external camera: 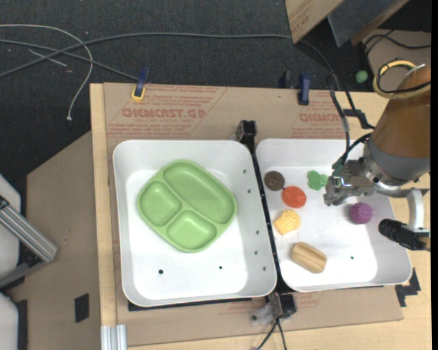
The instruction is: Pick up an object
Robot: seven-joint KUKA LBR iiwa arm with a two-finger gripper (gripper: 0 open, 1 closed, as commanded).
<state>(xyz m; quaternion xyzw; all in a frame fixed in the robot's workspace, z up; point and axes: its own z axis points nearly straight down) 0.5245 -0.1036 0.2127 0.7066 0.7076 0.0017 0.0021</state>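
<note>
A green divided plate [186, 205] is held in the left bin [130, 273]. In the right bin [356, 270] are listed a brown disc [274, 180], a red-orange ball [294, 197], a yellow piece [288, 221], a tan roll [308, 257], a green item [317, 180] and a purple ball [361, 213]. The tool [337, 193] is placed between the green item and the purple ball; its state cannot be told.

Blue clamps [141, 81]; cables [48, 51]; perhaps cardboard [315, 17]

A KUKA arm [404, 147], grey with an orange band, ends in a metallic gripper [340, 188], apparently trailing black cables.
</note>
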